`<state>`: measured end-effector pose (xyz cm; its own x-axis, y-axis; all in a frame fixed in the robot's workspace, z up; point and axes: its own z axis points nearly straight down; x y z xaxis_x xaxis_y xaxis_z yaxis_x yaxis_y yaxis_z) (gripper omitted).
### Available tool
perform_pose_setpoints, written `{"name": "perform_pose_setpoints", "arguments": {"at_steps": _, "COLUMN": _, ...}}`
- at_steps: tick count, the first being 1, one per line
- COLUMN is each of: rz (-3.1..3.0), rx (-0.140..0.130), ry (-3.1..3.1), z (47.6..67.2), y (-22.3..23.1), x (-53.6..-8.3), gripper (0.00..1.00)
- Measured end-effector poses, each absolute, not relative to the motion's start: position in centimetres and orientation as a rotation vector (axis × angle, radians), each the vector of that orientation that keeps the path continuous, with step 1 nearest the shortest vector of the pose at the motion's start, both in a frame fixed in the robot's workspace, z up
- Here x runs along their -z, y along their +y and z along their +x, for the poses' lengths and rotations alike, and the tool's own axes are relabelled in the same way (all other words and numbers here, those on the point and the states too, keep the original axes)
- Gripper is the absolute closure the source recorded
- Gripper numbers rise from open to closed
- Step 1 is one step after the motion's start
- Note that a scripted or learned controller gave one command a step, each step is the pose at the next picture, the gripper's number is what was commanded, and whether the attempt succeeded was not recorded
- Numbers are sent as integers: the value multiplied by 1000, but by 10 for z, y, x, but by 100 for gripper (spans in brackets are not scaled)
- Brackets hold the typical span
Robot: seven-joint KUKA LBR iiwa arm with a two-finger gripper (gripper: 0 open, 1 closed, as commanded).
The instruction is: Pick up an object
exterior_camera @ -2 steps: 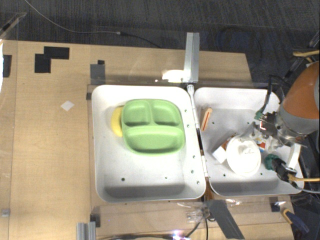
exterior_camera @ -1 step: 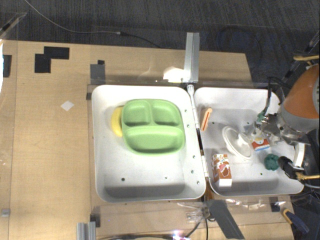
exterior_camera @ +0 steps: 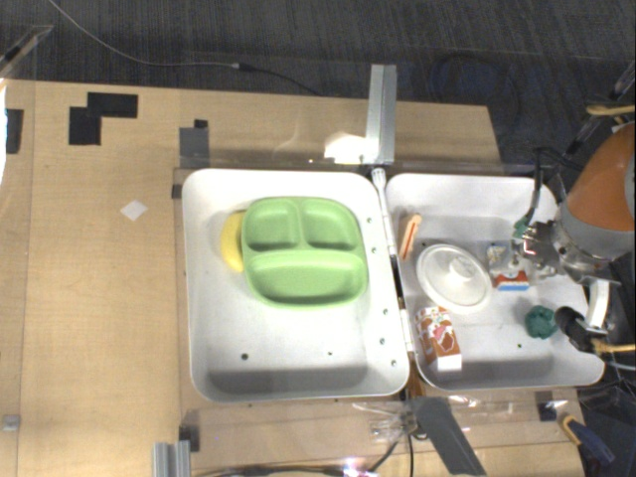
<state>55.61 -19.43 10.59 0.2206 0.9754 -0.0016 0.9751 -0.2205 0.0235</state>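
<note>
My gripper point(exterior_camera: 514, 253) hangs low over the right bin point(exterior_camera: 467, 199), near its right side. Directly under and just in front of it lies a small white, red and blue item point(exterior_camera: 512, 283). A white round bowl point(exterior_camera: 454, 274) sits just to the gripper's left. A teal object point(exterior_camera: 539, 322) rests in front of it, towards the bin's near right corner. A small brown and white carton point(exterior_camera: 438, 337) stands at the near left of this bin, and an orange stick point(exterior_camera: 408, 235) lies along the left wall.
The left bin point(exterior_camera: 288, 356) holds a green divided plate point(exterior_camera: 301, 248) lying partly over a yellow object point(exterior_camera: 231, 242). The arm's orange band point(exterior_camera: 604, 195) rises over the right bin's right rim. A metal post point(exterior_camera: 382, 117) stands behind the two bins.
</note>
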Motion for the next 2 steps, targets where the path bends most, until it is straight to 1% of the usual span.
{"name": "perform_pose_setpoints", "arguments": {"at_steps": 1, "rz": 2436, "rx": -6, "ry": 1979, "z": 541, "y": -131, "x": -221, "gripper": 100}}
{"name": "perform_pose_setpoints", "arguments": {"at_steps": 2, "rz": 2618, "rx": -6, "ry": 1731, "z": 508, "y": -132, "x": -316, "gripper": 100}}
